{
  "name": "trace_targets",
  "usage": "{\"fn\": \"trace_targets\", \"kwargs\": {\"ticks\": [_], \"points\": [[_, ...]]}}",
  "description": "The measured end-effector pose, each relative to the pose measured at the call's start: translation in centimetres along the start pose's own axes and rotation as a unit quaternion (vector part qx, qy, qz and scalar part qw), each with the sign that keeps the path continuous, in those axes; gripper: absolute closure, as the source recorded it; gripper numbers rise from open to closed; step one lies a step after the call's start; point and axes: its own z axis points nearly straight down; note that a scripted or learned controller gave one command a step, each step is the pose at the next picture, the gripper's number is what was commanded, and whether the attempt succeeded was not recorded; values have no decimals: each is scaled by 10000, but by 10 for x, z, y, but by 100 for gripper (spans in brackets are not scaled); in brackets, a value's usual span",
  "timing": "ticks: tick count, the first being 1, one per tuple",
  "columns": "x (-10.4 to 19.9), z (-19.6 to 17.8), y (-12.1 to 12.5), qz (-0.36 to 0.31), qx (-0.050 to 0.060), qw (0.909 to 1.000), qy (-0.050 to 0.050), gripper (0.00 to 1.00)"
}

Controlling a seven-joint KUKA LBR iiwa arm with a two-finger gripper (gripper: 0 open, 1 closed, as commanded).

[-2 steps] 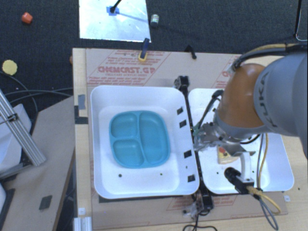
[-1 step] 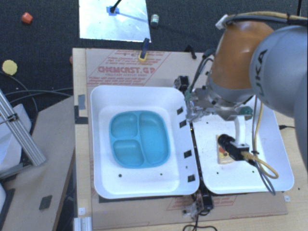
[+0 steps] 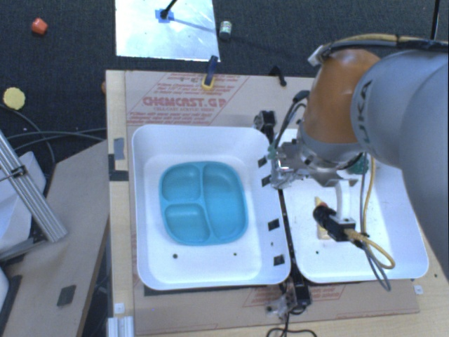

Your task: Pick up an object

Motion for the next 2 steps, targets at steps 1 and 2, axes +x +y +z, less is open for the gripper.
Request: {"fn": "trace_targets", "kwargs": {"ticks": [1, 2], "points": [[75, -3, -6, -59, -17, 10000, 20, 100], [71, 62, 116, -33, -64, 10000, 3, 100]]}}
